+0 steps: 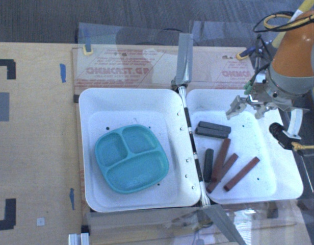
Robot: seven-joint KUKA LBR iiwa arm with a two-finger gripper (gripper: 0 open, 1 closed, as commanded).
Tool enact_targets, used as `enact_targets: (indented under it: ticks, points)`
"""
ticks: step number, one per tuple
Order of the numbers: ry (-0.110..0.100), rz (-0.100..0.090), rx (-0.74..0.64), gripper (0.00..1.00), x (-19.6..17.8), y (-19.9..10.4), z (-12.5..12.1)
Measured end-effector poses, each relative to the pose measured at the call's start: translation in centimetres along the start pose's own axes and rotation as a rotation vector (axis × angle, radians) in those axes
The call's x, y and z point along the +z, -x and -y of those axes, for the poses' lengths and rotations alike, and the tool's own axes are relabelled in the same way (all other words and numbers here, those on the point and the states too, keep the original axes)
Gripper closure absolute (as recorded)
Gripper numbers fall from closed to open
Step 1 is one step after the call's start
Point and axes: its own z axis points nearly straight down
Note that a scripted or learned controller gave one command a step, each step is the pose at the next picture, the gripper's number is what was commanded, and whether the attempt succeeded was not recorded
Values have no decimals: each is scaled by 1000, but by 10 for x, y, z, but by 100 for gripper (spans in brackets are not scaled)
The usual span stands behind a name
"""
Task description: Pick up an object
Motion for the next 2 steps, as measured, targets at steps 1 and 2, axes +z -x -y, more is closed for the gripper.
enact_targets:
  ticks: [1, 2]
  points:
    - [6, 0, 17, 0, 125, -5, 47]
    - [9, 0, 23, 100, 115, -2, 46]
